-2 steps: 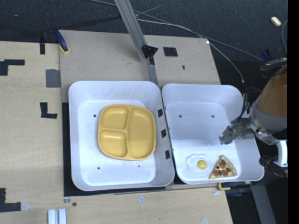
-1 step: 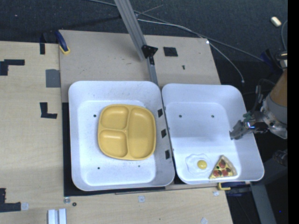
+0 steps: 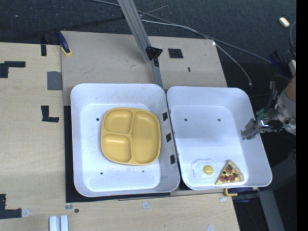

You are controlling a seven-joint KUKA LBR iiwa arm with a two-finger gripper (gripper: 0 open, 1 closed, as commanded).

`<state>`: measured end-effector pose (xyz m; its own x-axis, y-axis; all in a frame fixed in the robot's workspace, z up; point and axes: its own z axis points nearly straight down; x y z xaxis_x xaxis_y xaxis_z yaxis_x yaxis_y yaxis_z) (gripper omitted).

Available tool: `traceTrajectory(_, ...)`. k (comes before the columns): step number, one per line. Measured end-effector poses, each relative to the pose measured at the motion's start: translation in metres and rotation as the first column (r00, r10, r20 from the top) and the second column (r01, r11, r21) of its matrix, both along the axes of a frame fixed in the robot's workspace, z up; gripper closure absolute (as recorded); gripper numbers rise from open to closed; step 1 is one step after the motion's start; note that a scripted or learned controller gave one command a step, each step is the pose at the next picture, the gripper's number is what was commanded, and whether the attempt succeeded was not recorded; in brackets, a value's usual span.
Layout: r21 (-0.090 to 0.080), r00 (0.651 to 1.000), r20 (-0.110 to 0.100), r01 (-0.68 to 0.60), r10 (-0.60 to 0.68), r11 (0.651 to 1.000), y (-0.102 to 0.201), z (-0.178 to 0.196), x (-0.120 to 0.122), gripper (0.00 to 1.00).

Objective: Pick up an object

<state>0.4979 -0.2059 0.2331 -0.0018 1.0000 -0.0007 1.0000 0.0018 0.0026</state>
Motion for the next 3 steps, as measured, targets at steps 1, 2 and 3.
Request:
traceTrajectory(1, 0.002, 1.000, -0.004, -0.004, 0.004, 1.000, 0.055, -0.010, 0.007, 1.00)
traceTrajectory(2, 0.003, 1.000, -0.003, -0.006, 0.006, 1.000, 0.109, -0.001, 0.020, 1.00)
traceTrajectory(3, 0.002, 1.000, -0.004, -0.005, 0.005, 1.000, 0.163, 0.002, 0.025, 1.00)
